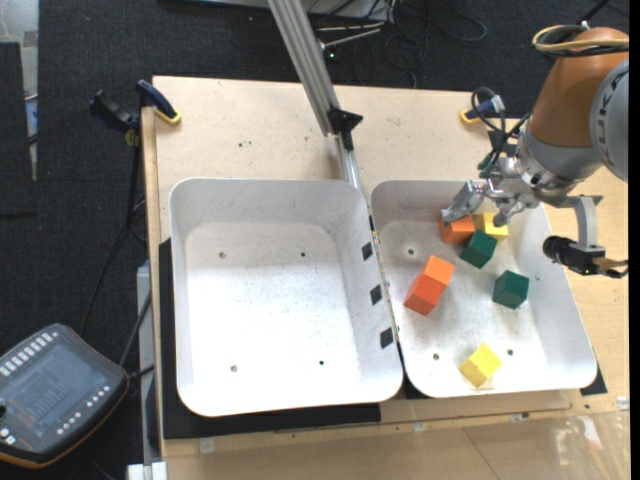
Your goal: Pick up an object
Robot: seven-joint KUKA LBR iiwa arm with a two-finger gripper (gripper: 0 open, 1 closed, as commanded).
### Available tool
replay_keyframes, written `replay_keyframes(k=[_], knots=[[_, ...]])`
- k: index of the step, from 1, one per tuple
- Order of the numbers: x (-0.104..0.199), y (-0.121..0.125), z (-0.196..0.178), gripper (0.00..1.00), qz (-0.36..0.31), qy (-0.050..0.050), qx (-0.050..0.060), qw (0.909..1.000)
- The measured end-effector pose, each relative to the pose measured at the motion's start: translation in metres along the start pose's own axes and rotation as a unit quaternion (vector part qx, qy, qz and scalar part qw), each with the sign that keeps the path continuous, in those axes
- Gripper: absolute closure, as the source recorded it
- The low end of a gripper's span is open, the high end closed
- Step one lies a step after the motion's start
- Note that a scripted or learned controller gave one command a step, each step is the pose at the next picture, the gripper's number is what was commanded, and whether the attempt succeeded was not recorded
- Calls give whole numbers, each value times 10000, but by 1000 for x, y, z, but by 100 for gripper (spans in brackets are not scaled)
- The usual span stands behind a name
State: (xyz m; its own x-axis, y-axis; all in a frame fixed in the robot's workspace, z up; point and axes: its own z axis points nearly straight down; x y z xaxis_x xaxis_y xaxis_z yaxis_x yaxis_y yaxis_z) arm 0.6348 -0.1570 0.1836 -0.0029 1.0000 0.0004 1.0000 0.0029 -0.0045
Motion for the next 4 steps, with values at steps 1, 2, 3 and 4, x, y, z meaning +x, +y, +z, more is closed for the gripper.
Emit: replay_keyframes(k=[1,2,3,4], knots=[[4,7,57,0,-1,-23,-42,10000],[5,8,43,100,4,-20,-66,10000],[-3,16,-10,100,1,-16,-62,10000],[-10,18,-73,100,-2,-19,-69,10000]])
